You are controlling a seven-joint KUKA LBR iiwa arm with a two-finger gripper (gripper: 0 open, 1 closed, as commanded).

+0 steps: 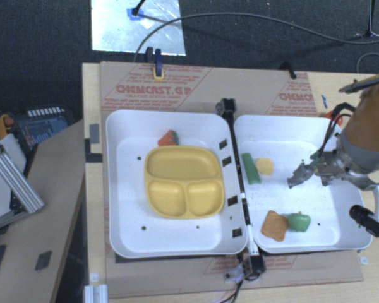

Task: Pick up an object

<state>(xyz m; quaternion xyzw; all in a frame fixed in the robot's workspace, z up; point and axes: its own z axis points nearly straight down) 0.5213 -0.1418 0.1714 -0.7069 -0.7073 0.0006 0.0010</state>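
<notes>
Counter [95, 188]: light wood, carrying a brown cardboard sheet [177, 84] printed "CHEMCAST" in red; both bins sit on that sheet. Dark carpeted floor behind the counter, with a shiny metal plate [137, 17] lying on it and cables running across. At far left, an aluminium rail [12, 175] and a small electronic device [35, 125] on the lower side surface.

Edges and room: the two white bins touch along a central black-clipped seam [235, 169]. Left bin [123, 232] has bare floor along its left and bottom margins. Right bin [316, 131] has open floor across its upper part and in the middle, between the upper and lower items.

Contents, left bin: a yellow three-compartment tray [183, 182] roughly centred; a small orange-red object with a green end [168, 138] just beyond the tray's upper edge, touching or nearly so.

Contents, right bin: a green stick-shaped item [250, 168] lying along the seam side; a pale yellow lump [264, 166] just beside it; near the lower edge an orange-brown piece [275, 226] with a green pepper-like item [298, 221] against its right side.

Arm enters from the right; the hand [301, 174] hangs over the middle of the right bin, well apart from both item pairs. Nothing visible between its fingers; whether released or clenched, cannot tell.
</notes>
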